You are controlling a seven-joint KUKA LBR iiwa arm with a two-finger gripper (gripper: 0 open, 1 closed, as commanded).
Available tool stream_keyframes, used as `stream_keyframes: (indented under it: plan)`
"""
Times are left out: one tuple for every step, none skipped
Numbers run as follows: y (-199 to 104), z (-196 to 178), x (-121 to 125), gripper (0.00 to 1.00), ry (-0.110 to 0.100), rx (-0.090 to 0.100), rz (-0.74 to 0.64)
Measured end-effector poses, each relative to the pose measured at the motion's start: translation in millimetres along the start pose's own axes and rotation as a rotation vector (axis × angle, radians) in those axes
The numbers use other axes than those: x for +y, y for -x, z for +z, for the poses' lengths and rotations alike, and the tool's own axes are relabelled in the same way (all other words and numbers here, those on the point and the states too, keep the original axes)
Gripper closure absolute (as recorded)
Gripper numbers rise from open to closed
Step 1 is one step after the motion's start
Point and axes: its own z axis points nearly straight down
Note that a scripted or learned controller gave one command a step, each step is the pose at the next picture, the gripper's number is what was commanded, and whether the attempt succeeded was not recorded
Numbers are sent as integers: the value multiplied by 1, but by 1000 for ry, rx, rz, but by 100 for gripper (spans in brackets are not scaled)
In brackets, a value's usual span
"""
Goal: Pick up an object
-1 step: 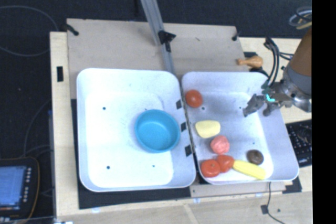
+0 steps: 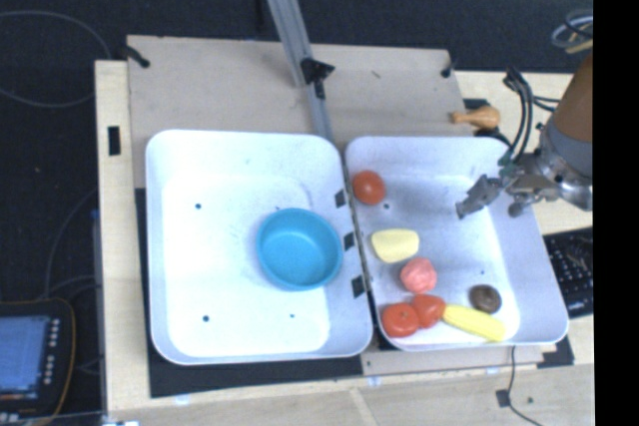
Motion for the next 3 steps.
stream_keyframes:
  plan:
    - [3,65,1,0,-8,-3,6]
    - [4,119,-1,0,-7,-3,6]
    - [5,102,3,100,7,-4,9]
